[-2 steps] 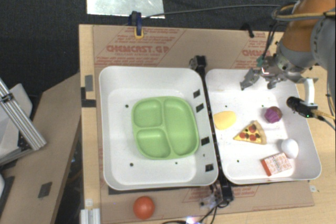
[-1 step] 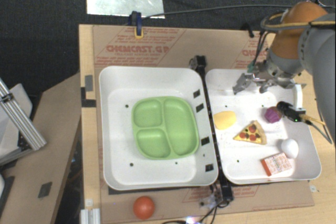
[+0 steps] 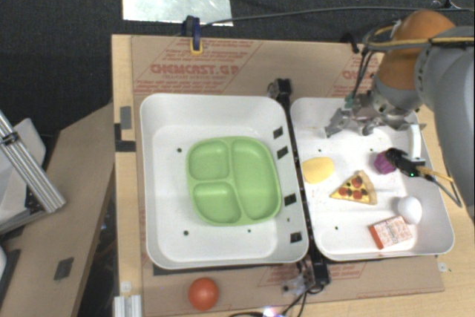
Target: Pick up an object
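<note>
My gripper (image 3: 350, 125) hangs over the far part of the right bin (image 3: 438, 237), its two fingers spread open with nothing between them. Below it in that bin lie a yellow lemon-like piece (image 3: 318, 169), a toy pizza slice (image 3: 355, 189), a purple piece (image 3: 384, 162), a white egg (image 3: 410, 209) and a small red-and-white box (image 3: 391, 233). The yellow piece is the closest, a short way toward the near side of the fingers.
The left bin (image 3: 159, 159) holds a green divided plate (image 3: 232, 180). An orange ball (image 3: 203, 292) rests on the bench in front of the bins. The arm's grey body and orange band (image 3: 415, 41) fill the upper right. A thin cable crosses behind.
</note>
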